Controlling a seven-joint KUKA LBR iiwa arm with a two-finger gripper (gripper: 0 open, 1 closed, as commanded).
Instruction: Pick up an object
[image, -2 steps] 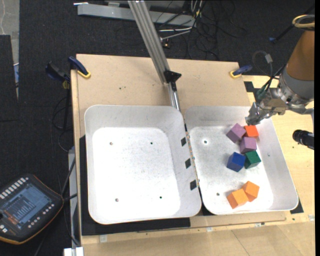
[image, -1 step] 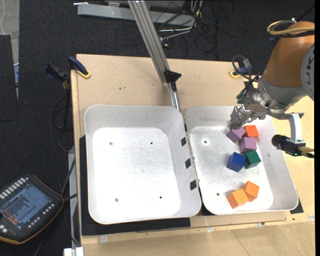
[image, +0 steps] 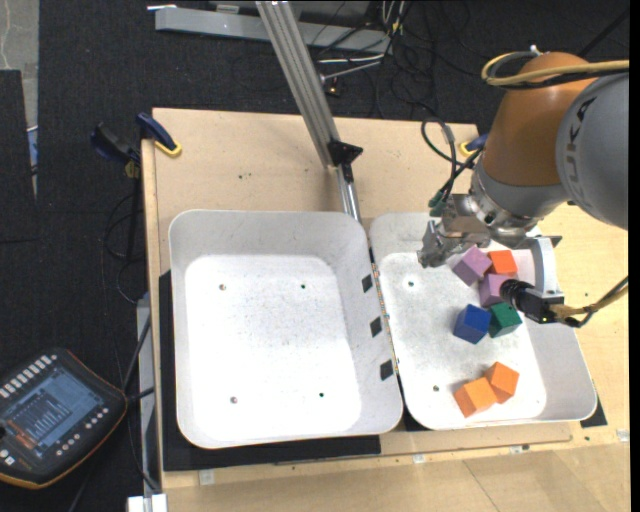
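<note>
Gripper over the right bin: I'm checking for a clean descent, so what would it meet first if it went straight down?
Probably bare floor of the right bin, beside the purple block; depth is hard to judge.

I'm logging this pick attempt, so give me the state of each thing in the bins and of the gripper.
gripper: low over the right bin, beside the blocks
purple blocks: lying in the right bin
blue block: touching the green block
orange blocks: together near the front
right bin: holds all blocks
</note>
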